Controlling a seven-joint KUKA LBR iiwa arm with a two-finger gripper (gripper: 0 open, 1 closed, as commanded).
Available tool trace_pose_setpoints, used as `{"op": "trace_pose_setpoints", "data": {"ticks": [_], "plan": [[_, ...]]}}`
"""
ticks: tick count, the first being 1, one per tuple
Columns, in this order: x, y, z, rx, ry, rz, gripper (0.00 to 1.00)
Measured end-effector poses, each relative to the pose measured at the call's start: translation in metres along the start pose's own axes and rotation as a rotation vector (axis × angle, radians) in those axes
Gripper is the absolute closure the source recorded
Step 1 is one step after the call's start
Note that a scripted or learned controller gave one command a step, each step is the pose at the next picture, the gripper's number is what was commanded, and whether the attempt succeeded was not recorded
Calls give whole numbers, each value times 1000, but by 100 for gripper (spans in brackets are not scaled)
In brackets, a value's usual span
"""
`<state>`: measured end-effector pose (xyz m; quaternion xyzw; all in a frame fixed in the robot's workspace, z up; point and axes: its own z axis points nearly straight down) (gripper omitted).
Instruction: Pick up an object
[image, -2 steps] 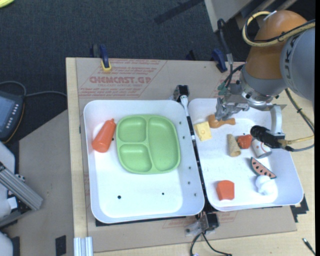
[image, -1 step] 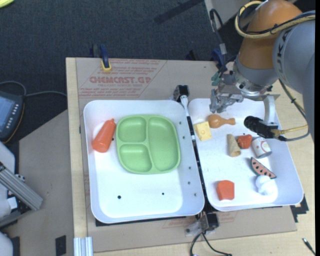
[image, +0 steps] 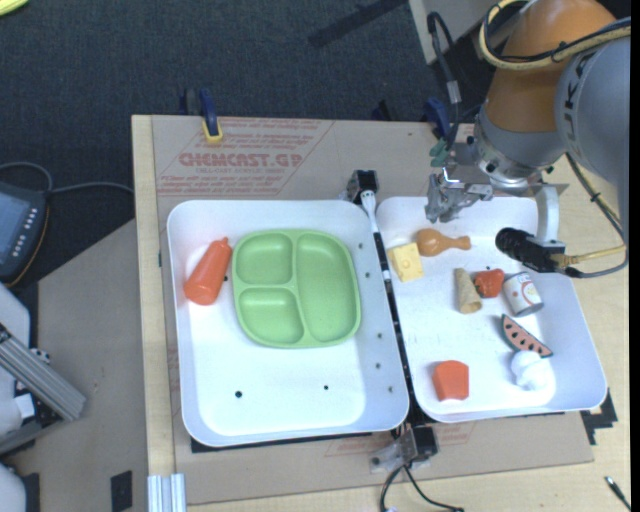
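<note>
Camera view: tan drumstick (image: 441, 241) beneath tool (image: 441, 208)

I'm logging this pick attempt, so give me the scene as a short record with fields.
pincer: above the right bin's far edge, nothing seen in it
left bin: green divided plate, orange bottle
right bin: cheese wedge, tan drumstick, cork, orange cup, watermelon slice, white ball
nearest to pincer: tan drumstick

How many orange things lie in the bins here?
3: a bottle beside the green plate in the left bin, a cup and a small block in the right bin.
</note>
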<state>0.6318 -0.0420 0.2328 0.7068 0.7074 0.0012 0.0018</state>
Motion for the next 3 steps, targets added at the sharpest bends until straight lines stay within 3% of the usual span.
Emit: {"op": "trace_pose_setpoints", "data": {"ticks": [1,2,3], "plan": [[-15,-3,7,7,0,3,100],[-11,-12,2,7,1,1,100],[3,0,5,1,0,-1,100]]}}
